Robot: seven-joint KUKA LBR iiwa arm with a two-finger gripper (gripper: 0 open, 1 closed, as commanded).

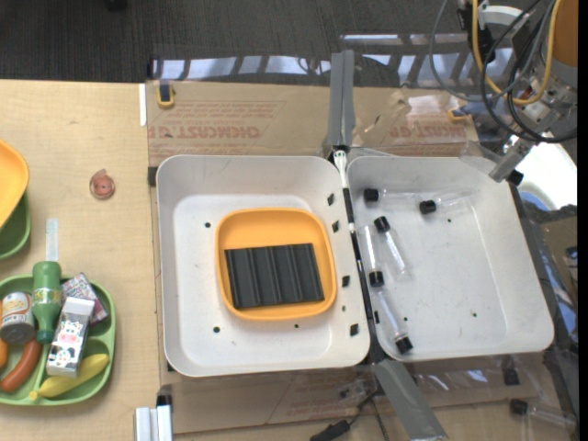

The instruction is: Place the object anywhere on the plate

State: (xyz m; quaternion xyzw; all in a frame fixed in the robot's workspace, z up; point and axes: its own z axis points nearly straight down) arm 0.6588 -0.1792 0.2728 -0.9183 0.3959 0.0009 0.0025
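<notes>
An orange plate [235, 232] with rounded corners sits in the middle of the left white bin [188, 274]. A dark grey ribbed rectangular object [278, 276] lies flat on the plate, inside its rim. The arm's wrist, with its orange band [564, 16] and looped cables, hangs at the upper right. The gripper [510, 165] shows as a grey piece over the far right corner of the right bin [496, 283], well away from the plate and touching nothing.
Several clear tubes with black caps [390, 246] lie along the left side of the right bin. On the wooden table to the left stand a green tray of toy food [55, 338], an orange bowl [9, 186] and a small pink item [103, 185].
</notes>
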